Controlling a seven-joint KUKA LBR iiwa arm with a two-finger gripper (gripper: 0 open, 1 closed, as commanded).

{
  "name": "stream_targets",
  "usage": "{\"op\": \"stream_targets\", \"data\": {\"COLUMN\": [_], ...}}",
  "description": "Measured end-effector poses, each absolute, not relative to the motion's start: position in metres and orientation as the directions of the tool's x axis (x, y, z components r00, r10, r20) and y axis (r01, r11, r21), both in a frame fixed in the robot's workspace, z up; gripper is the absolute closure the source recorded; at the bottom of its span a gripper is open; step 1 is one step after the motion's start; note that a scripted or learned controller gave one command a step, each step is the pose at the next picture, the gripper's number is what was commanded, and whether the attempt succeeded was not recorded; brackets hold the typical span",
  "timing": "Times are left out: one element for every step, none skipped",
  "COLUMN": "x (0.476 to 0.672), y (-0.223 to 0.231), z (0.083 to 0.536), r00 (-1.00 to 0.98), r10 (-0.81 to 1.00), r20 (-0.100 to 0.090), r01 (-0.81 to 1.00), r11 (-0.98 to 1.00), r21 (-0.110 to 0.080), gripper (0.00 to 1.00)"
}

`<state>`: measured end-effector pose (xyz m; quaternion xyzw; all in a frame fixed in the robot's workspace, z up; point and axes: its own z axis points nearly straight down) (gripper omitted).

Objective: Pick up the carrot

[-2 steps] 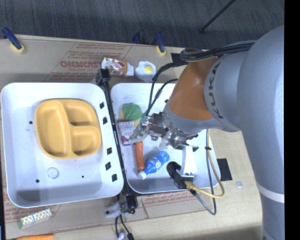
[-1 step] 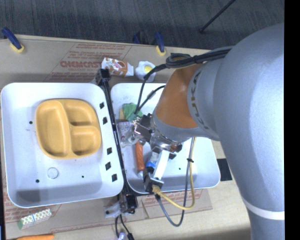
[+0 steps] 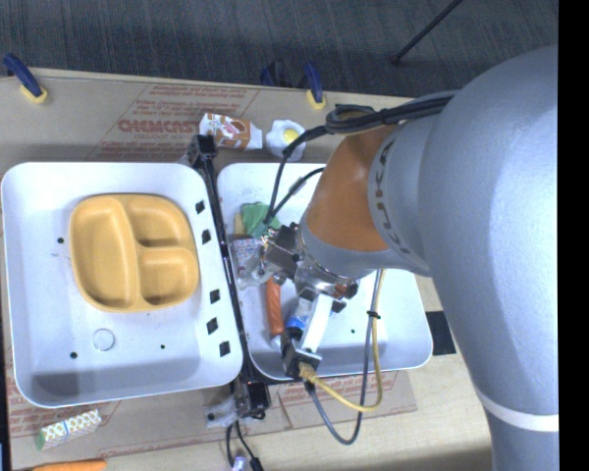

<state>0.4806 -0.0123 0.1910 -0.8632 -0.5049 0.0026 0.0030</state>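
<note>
Plainly a slim orange carrot (image 3: 274, 309), lengthwise in the right-hand bin (image 3: 404, 314)

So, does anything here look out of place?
A few things lie outside the bins: a small carton on the bench beyond them, and a packet in front of the left bin. The carrot lies inside the right bin.

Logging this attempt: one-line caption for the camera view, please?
KUKA arm's gripper over the right bin, carrot lying beside it; yellow divided plate in left bin.
</note>
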Motion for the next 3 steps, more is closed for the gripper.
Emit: {"op": "stream_targets", "data": {"x": [0.4806, 0.4806, 0.4806], "y": [-0.0123, -0.0123, -0.0123], "z": [0.1910, 0.1910, 0.1910], "r00": [0.490, 0.490, 0.490], "r10": [0.872, 0.872, 0.872], "r20": [-0.002, -0.002, -0.002], "r01": [0.872, 0.872, 0.872], "r11": [-0.490, -0.490, -0.490], "r21": [-0.008, -0.008, -0.008], "gripper": [0.00, 0.00, 0.00]}}
